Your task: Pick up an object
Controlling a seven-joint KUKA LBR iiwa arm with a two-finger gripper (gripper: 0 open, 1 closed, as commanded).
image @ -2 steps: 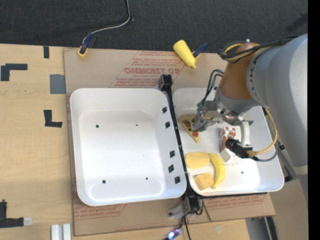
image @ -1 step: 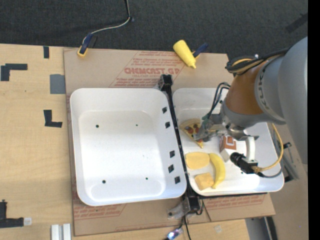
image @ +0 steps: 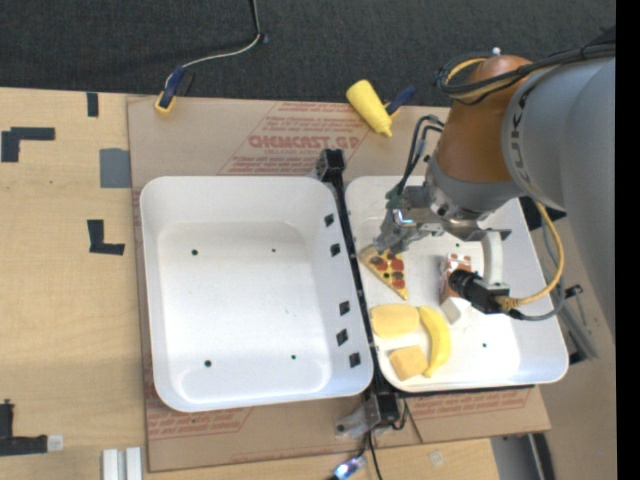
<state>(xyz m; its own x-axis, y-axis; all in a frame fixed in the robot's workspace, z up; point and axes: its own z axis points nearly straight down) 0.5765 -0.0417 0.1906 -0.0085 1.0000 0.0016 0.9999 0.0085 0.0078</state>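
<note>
The camera view looks down at a slant on two shallow white bins set side by side on a sheet of cardboard. The left bin [image: 240, 298] holds nothing that can be made out apart from a few dark dots on its floor. The right bin [image: 535, 363] carries the objects: a pizza slice [image: 388, 271] lying near the divider, a yellow block [image: 394, 320] just below it, a banana [image: 436, 338] curving beside that block, and a tan block [image: 405, 363] at the banana's lower end. A small red-and-white item [image: 459, 265] lies further right, too small to name.

The arm [image: 560, 138] reaches in from the right, orange band above the wrist, and its gripper [image: 392, 230] hangs low over the right bin — just above the upper edge of the pizza slice. Whether it touches the slice cannot be told from this angle, nor can the state of the pincer: the fingertips blur into the wrist hardware.

As a judgement, the task is at the approach or grasp stage. Every object appears to rest on the bin floor, so nothing is lifted yet — what is left is to close on a thing, most likely the pizza slice, and raise it clear.
</note>
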